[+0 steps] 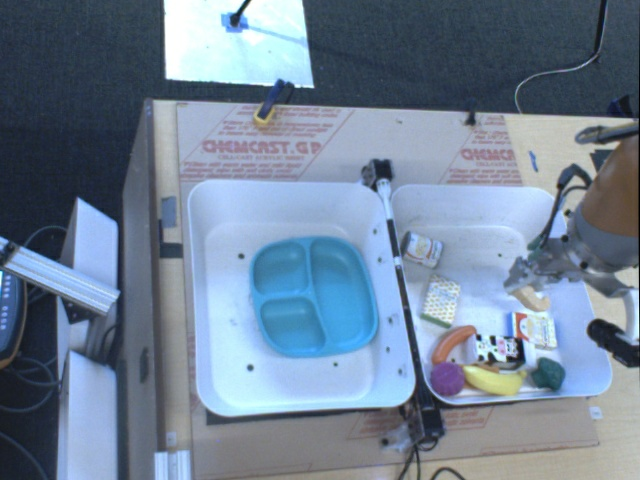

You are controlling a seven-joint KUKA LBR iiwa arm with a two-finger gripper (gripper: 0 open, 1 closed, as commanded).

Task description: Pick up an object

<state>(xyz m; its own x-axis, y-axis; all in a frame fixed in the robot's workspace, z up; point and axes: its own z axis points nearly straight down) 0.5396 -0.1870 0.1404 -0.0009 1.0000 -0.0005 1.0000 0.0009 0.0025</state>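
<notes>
Over right bin point(470, 203) | claw point(527, 276) state unclear | tan object point(533, 298) beneath, partly hidden

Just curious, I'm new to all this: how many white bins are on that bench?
2. The left bin holds a blue divided plate. The right bin beside it holds the small toys, with the pincer over it.

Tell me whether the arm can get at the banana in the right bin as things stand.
Probably yes. The gripper is over the right bin, and the banana lies uncovered at the front wall. A purple ball and a milk carton crowd it, leaving tight room.
</notes>
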